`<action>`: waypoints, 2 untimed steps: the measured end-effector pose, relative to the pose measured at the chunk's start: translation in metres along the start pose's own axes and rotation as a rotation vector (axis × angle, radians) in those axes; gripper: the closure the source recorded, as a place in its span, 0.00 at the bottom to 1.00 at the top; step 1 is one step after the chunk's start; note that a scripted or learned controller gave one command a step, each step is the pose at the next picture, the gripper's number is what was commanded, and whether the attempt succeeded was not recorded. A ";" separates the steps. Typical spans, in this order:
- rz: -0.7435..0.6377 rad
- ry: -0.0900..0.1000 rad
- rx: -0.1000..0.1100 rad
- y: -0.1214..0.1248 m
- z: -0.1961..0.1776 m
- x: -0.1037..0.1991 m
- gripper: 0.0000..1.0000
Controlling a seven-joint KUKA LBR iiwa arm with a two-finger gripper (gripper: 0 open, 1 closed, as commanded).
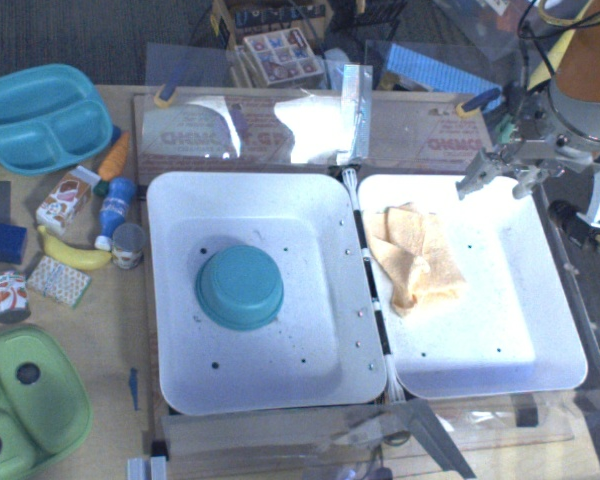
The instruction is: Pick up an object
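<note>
A crumpled tan cloth (417, 256) lies in the left half of the right bin (520, 358). An upturned teal bowl (240, 286) sits in the middle of the left bin (180, 208). My gripper (500, 181) hangs above the right bin's far right corner, up and to the right of the cloth and apart from it. Its two fingers (473, 180) are spread, with nothing between them.
Left of the bins the bench bears a blue divided tray (45, 114), a banana (73, 252), a small carton (65, 200), a blue bottle (114, 210), a can (9, 296) and a green dish (25, 403). A cardboard wall (320, 128) runs behind the bins.
</note>
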State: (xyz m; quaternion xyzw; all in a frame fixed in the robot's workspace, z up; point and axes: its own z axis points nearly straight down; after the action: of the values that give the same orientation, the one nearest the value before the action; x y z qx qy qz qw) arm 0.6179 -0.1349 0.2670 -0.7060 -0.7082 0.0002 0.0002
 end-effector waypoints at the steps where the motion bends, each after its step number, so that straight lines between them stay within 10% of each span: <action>1: -0.194 0.000 -0.002 -0.061 0.113 0.032 0.00; 2: -0.149 0.000 -0.014 -0.051 0.174 0.025 0.00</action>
State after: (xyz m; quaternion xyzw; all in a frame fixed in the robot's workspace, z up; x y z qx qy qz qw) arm 0.5671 -0.1099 0.0929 -0.6514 -0.7587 -0.0046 -0.0046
